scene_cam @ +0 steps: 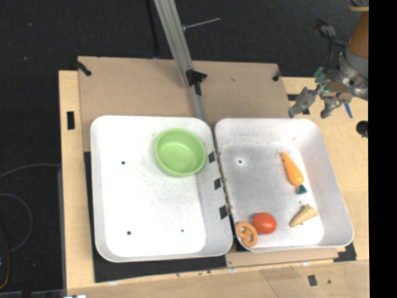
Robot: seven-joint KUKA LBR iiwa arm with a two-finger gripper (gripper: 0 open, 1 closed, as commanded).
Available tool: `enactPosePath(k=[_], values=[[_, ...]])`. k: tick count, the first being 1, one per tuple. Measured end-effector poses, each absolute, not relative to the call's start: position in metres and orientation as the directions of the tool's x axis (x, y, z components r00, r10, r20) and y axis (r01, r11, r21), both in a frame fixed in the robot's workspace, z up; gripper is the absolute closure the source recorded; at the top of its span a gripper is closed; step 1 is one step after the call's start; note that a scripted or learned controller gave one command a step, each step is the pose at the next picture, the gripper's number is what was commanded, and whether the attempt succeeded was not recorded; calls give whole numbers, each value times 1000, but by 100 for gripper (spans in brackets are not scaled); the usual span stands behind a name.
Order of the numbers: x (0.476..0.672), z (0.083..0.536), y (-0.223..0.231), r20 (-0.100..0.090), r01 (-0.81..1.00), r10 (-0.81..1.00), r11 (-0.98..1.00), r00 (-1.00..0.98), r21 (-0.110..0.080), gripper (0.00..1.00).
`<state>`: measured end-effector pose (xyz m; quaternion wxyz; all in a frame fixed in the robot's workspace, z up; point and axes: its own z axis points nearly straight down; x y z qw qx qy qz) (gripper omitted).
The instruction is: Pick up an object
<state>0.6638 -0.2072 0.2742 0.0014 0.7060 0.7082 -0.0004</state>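
The arm (pixel 356 39) shows an orange band on its rounded body, with a pale grey collar just below it. Above the band a curved grey piece edges the top of the view. Below the collar sits a darker grey wrist block with small teal-green patches on its left side. Thin black cables loop out from its far left side. The gripper (pixel 316 106) has two slim grey fingers (pixel 300 103), and a small blue mark shows beside the right one.
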Motion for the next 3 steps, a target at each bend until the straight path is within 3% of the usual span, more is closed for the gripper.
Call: enactPosePath(k=[1,3], values=[[664,274,-208,-5,1000,1000,4,-4,0,0],[659,168,-222,-3,1000,1000,-1,1,-5,0]])
